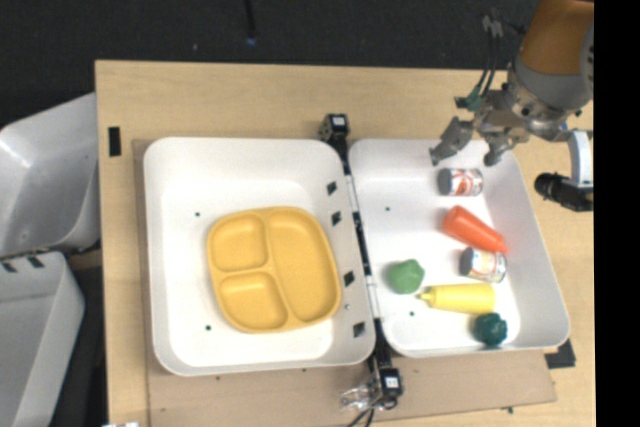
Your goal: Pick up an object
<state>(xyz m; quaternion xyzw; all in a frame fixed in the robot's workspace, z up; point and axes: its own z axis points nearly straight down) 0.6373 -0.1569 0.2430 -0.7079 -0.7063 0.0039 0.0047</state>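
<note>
Gripper (470, 147) spread open over the far end of the right bin (535, 255), nothing between its fingers.

From my seat I see a small can (459, 181) just under it, then an orange carrot (473, 228), a second can (484, 265), a green lump (405, 276), a yellow bottle (460, 297) and a dark teal piece (490, 328) (all lying loose); the left bin (180, 185) holds a yellow divided tray (272, 268).

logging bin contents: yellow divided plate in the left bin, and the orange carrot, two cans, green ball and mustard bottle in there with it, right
Not quite. The camera view shows the yellow divided plate alone in the left bin. The orange carrot, two cans, green ball and mustard bottle lie in the right bin.
</note>
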